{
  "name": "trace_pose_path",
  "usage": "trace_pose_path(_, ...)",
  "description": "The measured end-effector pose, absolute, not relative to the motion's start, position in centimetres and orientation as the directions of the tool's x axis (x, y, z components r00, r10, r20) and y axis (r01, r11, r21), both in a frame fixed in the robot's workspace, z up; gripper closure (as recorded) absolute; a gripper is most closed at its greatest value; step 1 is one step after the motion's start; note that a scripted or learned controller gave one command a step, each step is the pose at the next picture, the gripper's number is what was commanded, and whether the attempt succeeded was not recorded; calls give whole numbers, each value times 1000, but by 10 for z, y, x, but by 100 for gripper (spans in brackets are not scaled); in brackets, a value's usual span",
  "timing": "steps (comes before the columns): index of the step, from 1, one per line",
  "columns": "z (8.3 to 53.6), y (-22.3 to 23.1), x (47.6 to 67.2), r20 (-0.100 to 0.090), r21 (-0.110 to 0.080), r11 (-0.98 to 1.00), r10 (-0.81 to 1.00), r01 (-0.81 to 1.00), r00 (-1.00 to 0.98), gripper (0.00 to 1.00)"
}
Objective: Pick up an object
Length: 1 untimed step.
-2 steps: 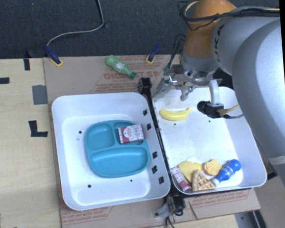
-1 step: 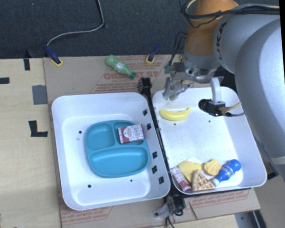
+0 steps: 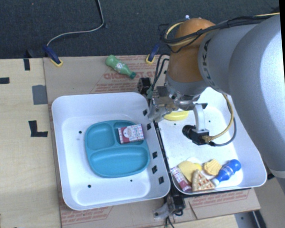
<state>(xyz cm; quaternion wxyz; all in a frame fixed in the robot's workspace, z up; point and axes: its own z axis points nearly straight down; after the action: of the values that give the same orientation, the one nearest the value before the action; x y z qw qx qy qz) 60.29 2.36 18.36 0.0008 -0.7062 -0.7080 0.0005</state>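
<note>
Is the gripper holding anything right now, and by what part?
Cannot be told: the gripper sits over the divide between the bins, its fingertips hidden under the wrist.

Both bins (image 3: 71, 141) look like smooth, slightly glossy white plastic. Left of the gripper (image 3: 154, 110), the blue tray (image 3: 112, 160) is matt plastic, bearing a printed paper-like packet (image 3: 130, 133). The arm (image 3: 246, 63) has a smooth grey shell and a glossy orange band (image 3: 189, 48). The bench (image 3: 18, 160) looks like pale wood.
</note>
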Motion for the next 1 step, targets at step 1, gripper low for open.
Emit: trace_pose_path(1,184,68,586,0,-2,3,1000,1000,-3,100)
